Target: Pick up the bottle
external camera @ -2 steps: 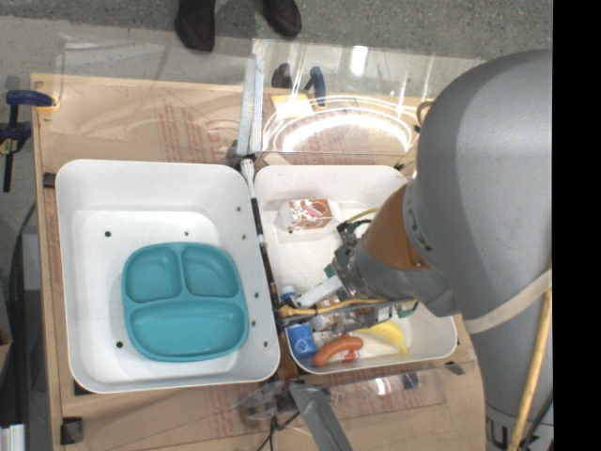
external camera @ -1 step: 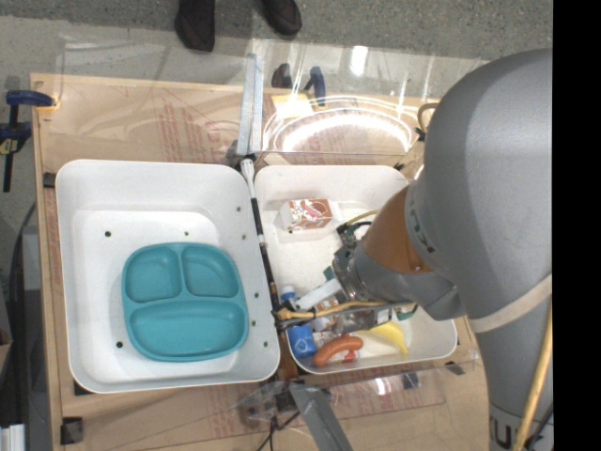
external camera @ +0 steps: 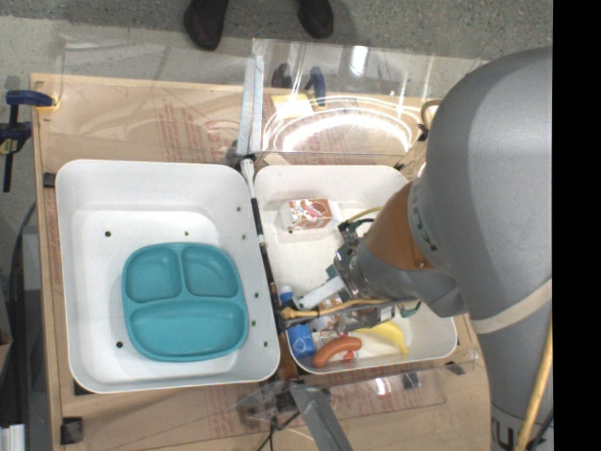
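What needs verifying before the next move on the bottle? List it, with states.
1. Bottle located, near the front left of the right bin: ok.
2. Gripper low over the clutter beside the bottle: ok.
3. Bottle between the gripper's fingers: cannot tell.
4. Neighbours clear of the bottle: not ok; hot dog and banana crowd the same corner.
5. Teal tray in the left bin, apart from the work: ok.

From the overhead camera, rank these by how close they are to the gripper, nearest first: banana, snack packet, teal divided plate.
From the gripper in the right bin:
1. Banana, just right of it, near the front wall.
2. Snack packet, farther back in the same bin.
3. Teal divided plate, across in the left bin.
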### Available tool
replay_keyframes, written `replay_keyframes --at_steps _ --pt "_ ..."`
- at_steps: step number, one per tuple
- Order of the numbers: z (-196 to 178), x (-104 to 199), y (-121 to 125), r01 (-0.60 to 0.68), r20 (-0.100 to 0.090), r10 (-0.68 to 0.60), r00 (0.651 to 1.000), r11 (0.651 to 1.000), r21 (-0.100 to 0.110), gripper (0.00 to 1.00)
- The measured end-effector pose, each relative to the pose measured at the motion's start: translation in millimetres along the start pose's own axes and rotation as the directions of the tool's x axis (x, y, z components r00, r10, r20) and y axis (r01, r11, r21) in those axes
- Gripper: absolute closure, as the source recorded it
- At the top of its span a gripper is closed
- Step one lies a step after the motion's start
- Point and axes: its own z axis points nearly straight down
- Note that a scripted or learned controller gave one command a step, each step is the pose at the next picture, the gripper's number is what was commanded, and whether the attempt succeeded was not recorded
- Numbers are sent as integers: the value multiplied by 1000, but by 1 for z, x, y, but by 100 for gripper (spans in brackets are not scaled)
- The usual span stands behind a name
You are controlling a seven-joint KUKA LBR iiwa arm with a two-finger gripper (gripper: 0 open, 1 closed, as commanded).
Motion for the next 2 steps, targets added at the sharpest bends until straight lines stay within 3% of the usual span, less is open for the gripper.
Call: replay_keyframes --at_steps 1,2 --pt "-7 0 0 16 4 -16 1000 1000 6 100" --pt "6 -3 2 -20 -2 20 1000 1000 -3 100"
